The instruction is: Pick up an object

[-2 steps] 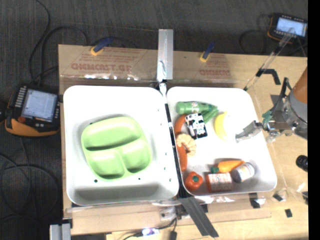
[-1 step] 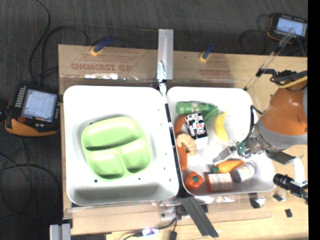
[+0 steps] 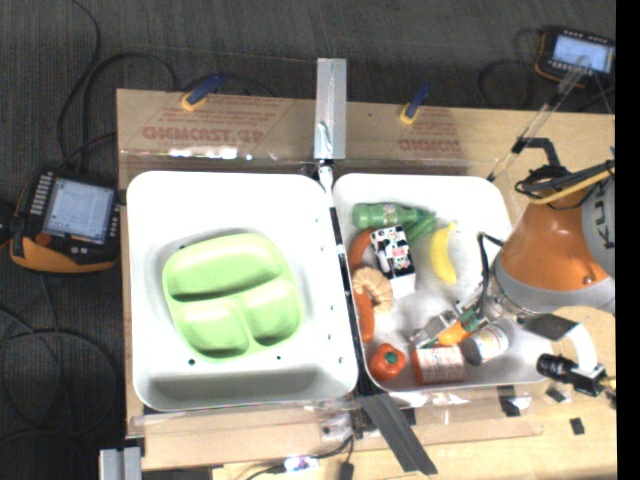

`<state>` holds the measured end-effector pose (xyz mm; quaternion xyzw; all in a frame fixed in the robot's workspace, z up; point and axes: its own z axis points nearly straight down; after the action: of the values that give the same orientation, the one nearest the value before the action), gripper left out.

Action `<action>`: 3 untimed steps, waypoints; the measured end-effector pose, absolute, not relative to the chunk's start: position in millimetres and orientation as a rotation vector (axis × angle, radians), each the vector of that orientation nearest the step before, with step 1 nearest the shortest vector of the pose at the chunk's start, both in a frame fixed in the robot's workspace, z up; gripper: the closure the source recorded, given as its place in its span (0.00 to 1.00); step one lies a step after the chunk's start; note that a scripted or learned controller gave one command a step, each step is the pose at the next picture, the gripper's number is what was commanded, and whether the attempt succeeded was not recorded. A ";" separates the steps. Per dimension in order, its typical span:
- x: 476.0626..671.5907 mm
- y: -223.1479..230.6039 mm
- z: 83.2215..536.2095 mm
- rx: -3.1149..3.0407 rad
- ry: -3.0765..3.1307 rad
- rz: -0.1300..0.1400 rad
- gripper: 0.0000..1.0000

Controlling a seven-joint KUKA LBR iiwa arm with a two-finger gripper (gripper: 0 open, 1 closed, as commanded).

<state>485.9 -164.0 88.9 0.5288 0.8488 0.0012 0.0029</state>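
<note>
Arm (image 3: 560,258) reaches in from the right of the frame, wrist low over the lower right part of the right bin (image 3: 500,200). Gripper (image 3: 470,318) sits down among the clutter at the lower centre of that bin; cannot tell how it is set, since the wrist and the surrounding items hide it. Candidate objects all lie in the right bin: green bottle (image 3: 390,215) at the top, yellow banana (image 3: 442,251) just below and right of it, a black-and-white carton (image 3: 392,251) at centre, a tomato (image 3: 387,361) at the lower left corner, and a red-labelled can (image 3: 438,365) beside it, with a small jar (image 3: 486,344) just right of the can and close to the gripper. Left bin (image 3: 140,268) holds a green divided tray (image 3: 232,293). Judged step: descent or grasp attempt near the jar and can; nothing is visibly held. Next move calls for a firm close on a single item, then a straight lift clear of its neighbours. Crowding there makes a slip or double contact likely.
</note>
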 end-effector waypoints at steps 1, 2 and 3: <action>522.9 -217.6 89.0 1.601 2.698 0.015 0.00; 487.7 -160.3 89.5 1.651 2.661 0.006 0.00; 491.5 -171.7 116.2 1.337 2.844 0.000 0.00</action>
<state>491.5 -171.7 116.2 0.4255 0.9050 -0.0001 -0.0004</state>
